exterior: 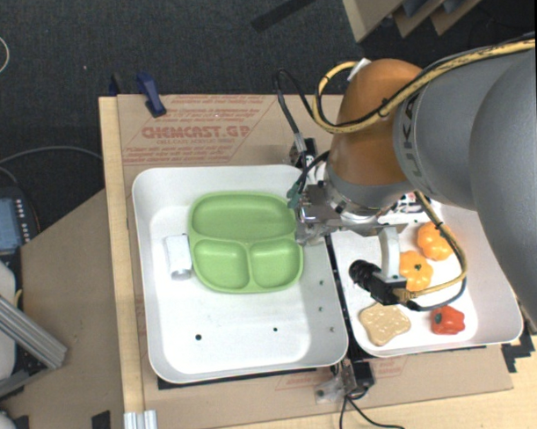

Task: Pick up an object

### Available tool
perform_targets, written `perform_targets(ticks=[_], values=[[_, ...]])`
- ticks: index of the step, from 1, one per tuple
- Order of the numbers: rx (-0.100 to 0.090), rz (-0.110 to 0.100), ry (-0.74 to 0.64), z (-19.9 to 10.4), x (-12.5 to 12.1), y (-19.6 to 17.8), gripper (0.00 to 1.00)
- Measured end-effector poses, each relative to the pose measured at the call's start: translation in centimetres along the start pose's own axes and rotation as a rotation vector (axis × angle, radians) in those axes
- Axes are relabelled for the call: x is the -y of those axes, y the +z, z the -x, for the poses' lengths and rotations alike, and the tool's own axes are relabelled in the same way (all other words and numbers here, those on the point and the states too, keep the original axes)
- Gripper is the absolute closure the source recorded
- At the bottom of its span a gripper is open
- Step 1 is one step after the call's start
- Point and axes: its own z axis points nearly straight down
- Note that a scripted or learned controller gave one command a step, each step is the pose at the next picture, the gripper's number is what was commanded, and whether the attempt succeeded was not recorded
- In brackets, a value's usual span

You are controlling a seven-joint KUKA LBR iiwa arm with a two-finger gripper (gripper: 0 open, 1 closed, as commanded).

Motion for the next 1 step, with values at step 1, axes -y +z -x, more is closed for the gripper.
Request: perform_targets(ticks=[1], values=[[0.001, 0.007, 0.000, -10.21, 5.36, -4.14, 1.00]])
